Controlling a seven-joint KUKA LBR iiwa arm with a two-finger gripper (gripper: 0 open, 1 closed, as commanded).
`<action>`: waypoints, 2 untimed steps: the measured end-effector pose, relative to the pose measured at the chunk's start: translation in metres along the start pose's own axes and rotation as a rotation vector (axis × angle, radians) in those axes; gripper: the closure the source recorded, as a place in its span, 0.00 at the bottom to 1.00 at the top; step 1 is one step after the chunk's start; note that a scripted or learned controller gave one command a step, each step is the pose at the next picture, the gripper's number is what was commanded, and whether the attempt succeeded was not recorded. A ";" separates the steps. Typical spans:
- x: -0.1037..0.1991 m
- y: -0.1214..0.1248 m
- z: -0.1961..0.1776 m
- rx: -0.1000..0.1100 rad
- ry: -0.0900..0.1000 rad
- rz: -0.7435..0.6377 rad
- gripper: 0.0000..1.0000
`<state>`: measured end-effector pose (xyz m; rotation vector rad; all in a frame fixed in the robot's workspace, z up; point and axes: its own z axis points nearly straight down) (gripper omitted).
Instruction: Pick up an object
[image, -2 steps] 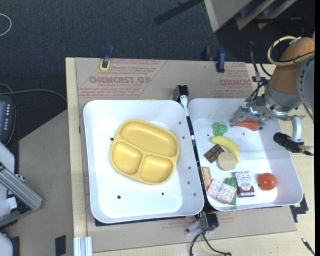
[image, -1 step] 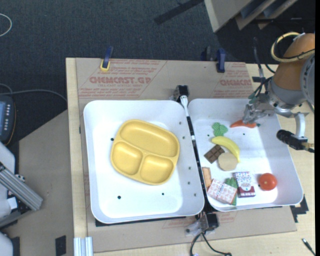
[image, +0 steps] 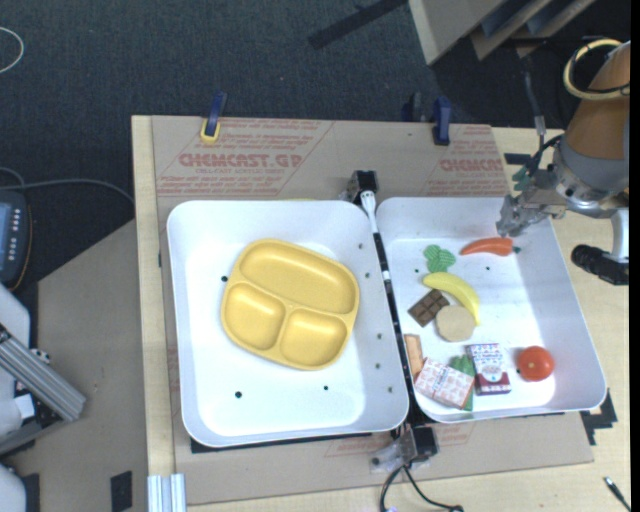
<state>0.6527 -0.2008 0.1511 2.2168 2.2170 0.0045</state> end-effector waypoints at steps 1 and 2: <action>-0.006 0.004 -0.064 -0.002 -0.001 0.000 1.00; -0.006 0.005 -0.075 0.001 0.000 -0.001 1.00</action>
